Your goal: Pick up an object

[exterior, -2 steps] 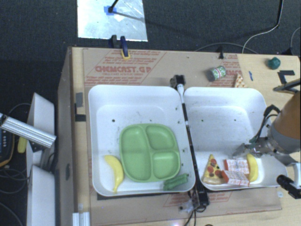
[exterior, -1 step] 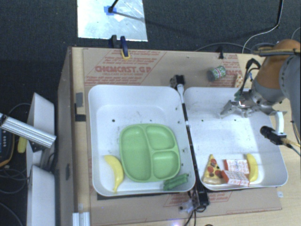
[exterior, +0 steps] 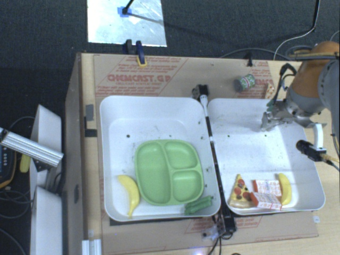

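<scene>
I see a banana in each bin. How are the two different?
The left banana looks bigger than the right banana. The left one lies beside the green plate in the left bin; the right one lies beside a small red-and-white box in the right bin. The left one curves more. Both are yellow and lie near the front wall.

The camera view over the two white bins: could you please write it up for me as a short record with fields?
left bin: green three-compartment plastic plate, yellow banana on its left, small green object at its lower right corner
right bin: toy pizza slice, red-and-white box, second yellow banana, all along the near wall
bench behind bins: small green-grey can
end effector: over the right bin's far right area, apart from the objects
</scene>
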Motion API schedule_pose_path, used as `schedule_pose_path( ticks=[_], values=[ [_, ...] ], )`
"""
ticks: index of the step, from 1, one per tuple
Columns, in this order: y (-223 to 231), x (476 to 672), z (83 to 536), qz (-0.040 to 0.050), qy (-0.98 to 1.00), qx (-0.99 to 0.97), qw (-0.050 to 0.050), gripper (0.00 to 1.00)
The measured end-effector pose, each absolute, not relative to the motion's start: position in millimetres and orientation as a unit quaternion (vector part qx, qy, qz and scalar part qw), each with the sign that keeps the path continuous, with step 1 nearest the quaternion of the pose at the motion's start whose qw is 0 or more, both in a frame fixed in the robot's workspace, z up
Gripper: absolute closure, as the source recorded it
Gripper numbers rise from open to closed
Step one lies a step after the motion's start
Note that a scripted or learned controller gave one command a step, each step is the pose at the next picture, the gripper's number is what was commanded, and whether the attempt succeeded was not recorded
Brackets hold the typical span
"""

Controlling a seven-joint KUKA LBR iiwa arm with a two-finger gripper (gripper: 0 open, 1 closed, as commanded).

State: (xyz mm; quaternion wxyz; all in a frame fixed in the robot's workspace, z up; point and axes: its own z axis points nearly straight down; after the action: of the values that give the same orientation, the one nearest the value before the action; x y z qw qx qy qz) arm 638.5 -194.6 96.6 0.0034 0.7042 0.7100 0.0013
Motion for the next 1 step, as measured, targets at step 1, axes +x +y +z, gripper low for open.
schedule_pose_path(
  ticks=[1],
  values=[
    [-206.9,612.6,195.8,0.0012,0.708,0.706,0.003,1.00]
  ],
)
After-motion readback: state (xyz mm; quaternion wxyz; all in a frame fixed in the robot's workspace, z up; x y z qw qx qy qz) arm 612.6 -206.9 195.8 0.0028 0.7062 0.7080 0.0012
